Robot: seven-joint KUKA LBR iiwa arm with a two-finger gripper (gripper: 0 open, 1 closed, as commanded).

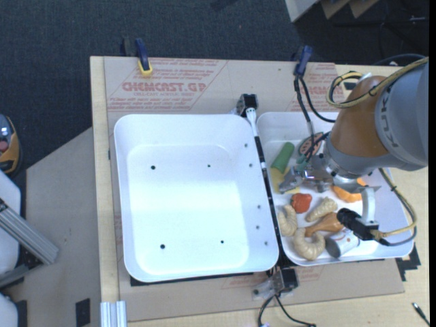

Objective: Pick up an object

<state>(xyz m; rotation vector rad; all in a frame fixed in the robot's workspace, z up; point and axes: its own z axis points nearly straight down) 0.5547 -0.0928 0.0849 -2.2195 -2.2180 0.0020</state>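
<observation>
presently, right shallow white plastic bin (402, 213): holds a green cylindrical block (282, 157), a small red rounded piece (301, 201), an orange wedge (349, 195) and tan peanut-shaped toys (320, 210), clustered at its left and near side. end effector (298, 178): low over the green block and red piece; opening and contents cannot be told. advice: settle on one piece, likely the red, centre above it, descend straight, clear of neighbours. left white bin (136, 131): alongside, on the tabletop (102, 114).

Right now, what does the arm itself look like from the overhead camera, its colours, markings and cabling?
The arm is a thick, rounded grey body with dark lettering on its side, then a broad orange band above the wrist. Below sits a grey metal wrist section leading to the claw. Yellow and black cables loop beside the band, and a black cable trails near the wrist.
</observation>
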